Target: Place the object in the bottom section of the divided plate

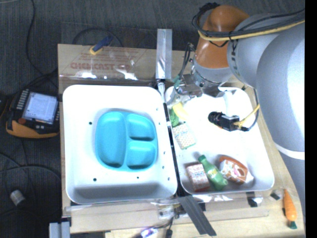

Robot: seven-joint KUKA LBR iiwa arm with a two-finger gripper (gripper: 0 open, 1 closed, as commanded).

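A grey robot arm's gripper (179, 95) hangs at the right bin's (247, 133) top-left corner, just above a yellow-green packet (177, 114); whether it is open or closed cannot be told. The blue divided plate (127, 139) in the left bin (79, 182) holds nothing, so the placing appears not yet done. The wall between the bins crowds the packet, while the plate's bin offers open room.

Dark grey carpet (29, 182) surrounds a wooden bench (67, 53); cables (20, 4) trail across it.
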